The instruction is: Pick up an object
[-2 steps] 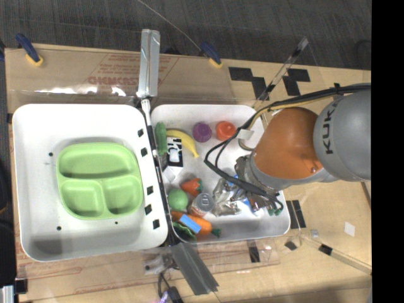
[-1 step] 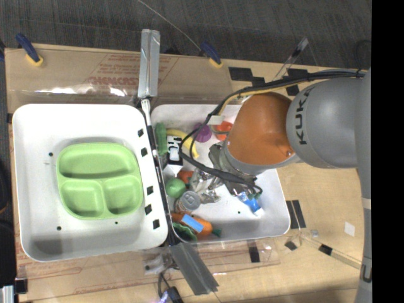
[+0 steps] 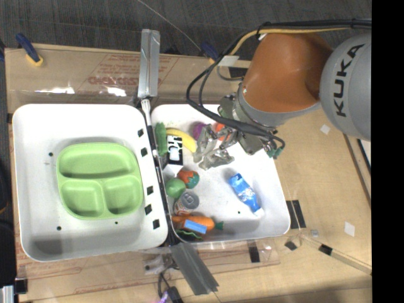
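At far left, the left bin (image 3: pixel 25 169) held a green divided tray (image 3: pixel 100 179). Along the right bin's (image 3: pixel 274 201) left wall lay small items: a black-and-white carton (image 3: pixel 174 150), a red-and-green ball (image 3: pixel 188 178), a grey disc (image 3: pixel 189 200) and a carrot toy (image 3: pixel 196 221). Further right, the gripper (image 3: pixel 213 151) hung low over the far part of the bin, nothing visibly between its fingers; whether they stood released or clenched could not be told. A blue packet (image 3: pixel 244 193) lay just beyond. The approach step appeared in hand; the next move called for settling on one target.
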### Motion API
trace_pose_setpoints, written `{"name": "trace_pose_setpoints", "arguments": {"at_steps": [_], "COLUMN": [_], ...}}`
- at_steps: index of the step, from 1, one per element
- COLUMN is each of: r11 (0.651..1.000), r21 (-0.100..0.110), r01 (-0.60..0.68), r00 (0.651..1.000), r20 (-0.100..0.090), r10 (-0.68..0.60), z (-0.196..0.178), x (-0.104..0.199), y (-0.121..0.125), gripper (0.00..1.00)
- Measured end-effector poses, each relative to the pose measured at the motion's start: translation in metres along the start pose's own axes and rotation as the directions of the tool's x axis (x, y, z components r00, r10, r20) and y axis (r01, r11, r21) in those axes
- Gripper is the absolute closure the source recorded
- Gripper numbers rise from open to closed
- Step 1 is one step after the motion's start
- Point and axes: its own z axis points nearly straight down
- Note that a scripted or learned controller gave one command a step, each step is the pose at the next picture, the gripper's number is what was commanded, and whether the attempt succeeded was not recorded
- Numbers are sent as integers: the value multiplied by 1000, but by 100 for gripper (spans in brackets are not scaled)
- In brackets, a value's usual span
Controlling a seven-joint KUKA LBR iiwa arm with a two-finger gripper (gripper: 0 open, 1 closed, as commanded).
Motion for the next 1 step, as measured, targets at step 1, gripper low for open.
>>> {"name": "trace_pose_setpoints", "arguments": {"at_steps": [1], "r11": [996], "r21": [-11], "r01": [87], "r00": [996], "r20": [-15], "r10": [-88], "z": [82], "x": [-13], "y": [-58], "gripper": [100]}}
